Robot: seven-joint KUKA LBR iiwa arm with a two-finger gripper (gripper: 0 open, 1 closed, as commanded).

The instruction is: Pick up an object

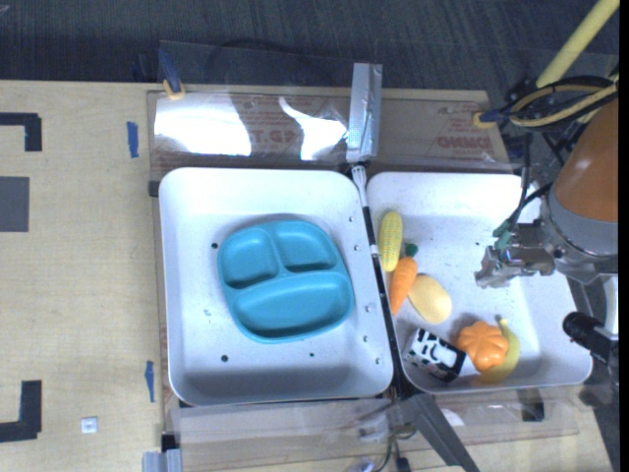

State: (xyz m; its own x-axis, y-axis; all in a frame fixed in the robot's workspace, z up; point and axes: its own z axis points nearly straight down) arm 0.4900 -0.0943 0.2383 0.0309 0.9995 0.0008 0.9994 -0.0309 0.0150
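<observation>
The gripper [503, 264] is hovering at frame right, finger state unclear, holding nothing; the pumpkin [481, 341] is lying unpicked.

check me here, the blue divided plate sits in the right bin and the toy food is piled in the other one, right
Not quite: the camera view shows the blue divided plate in the left bin. The toy food, such as the corn cob and carrot, is piled in the right bin.

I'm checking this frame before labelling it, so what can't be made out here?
- The grey two-finger gripper: too small and blurred in the camera view to tell open from shut.
- The yellow plastic banana: mostly hidden behind the small orange pumpkin.
- The black-and-white toy: too small to identify.
</observation>
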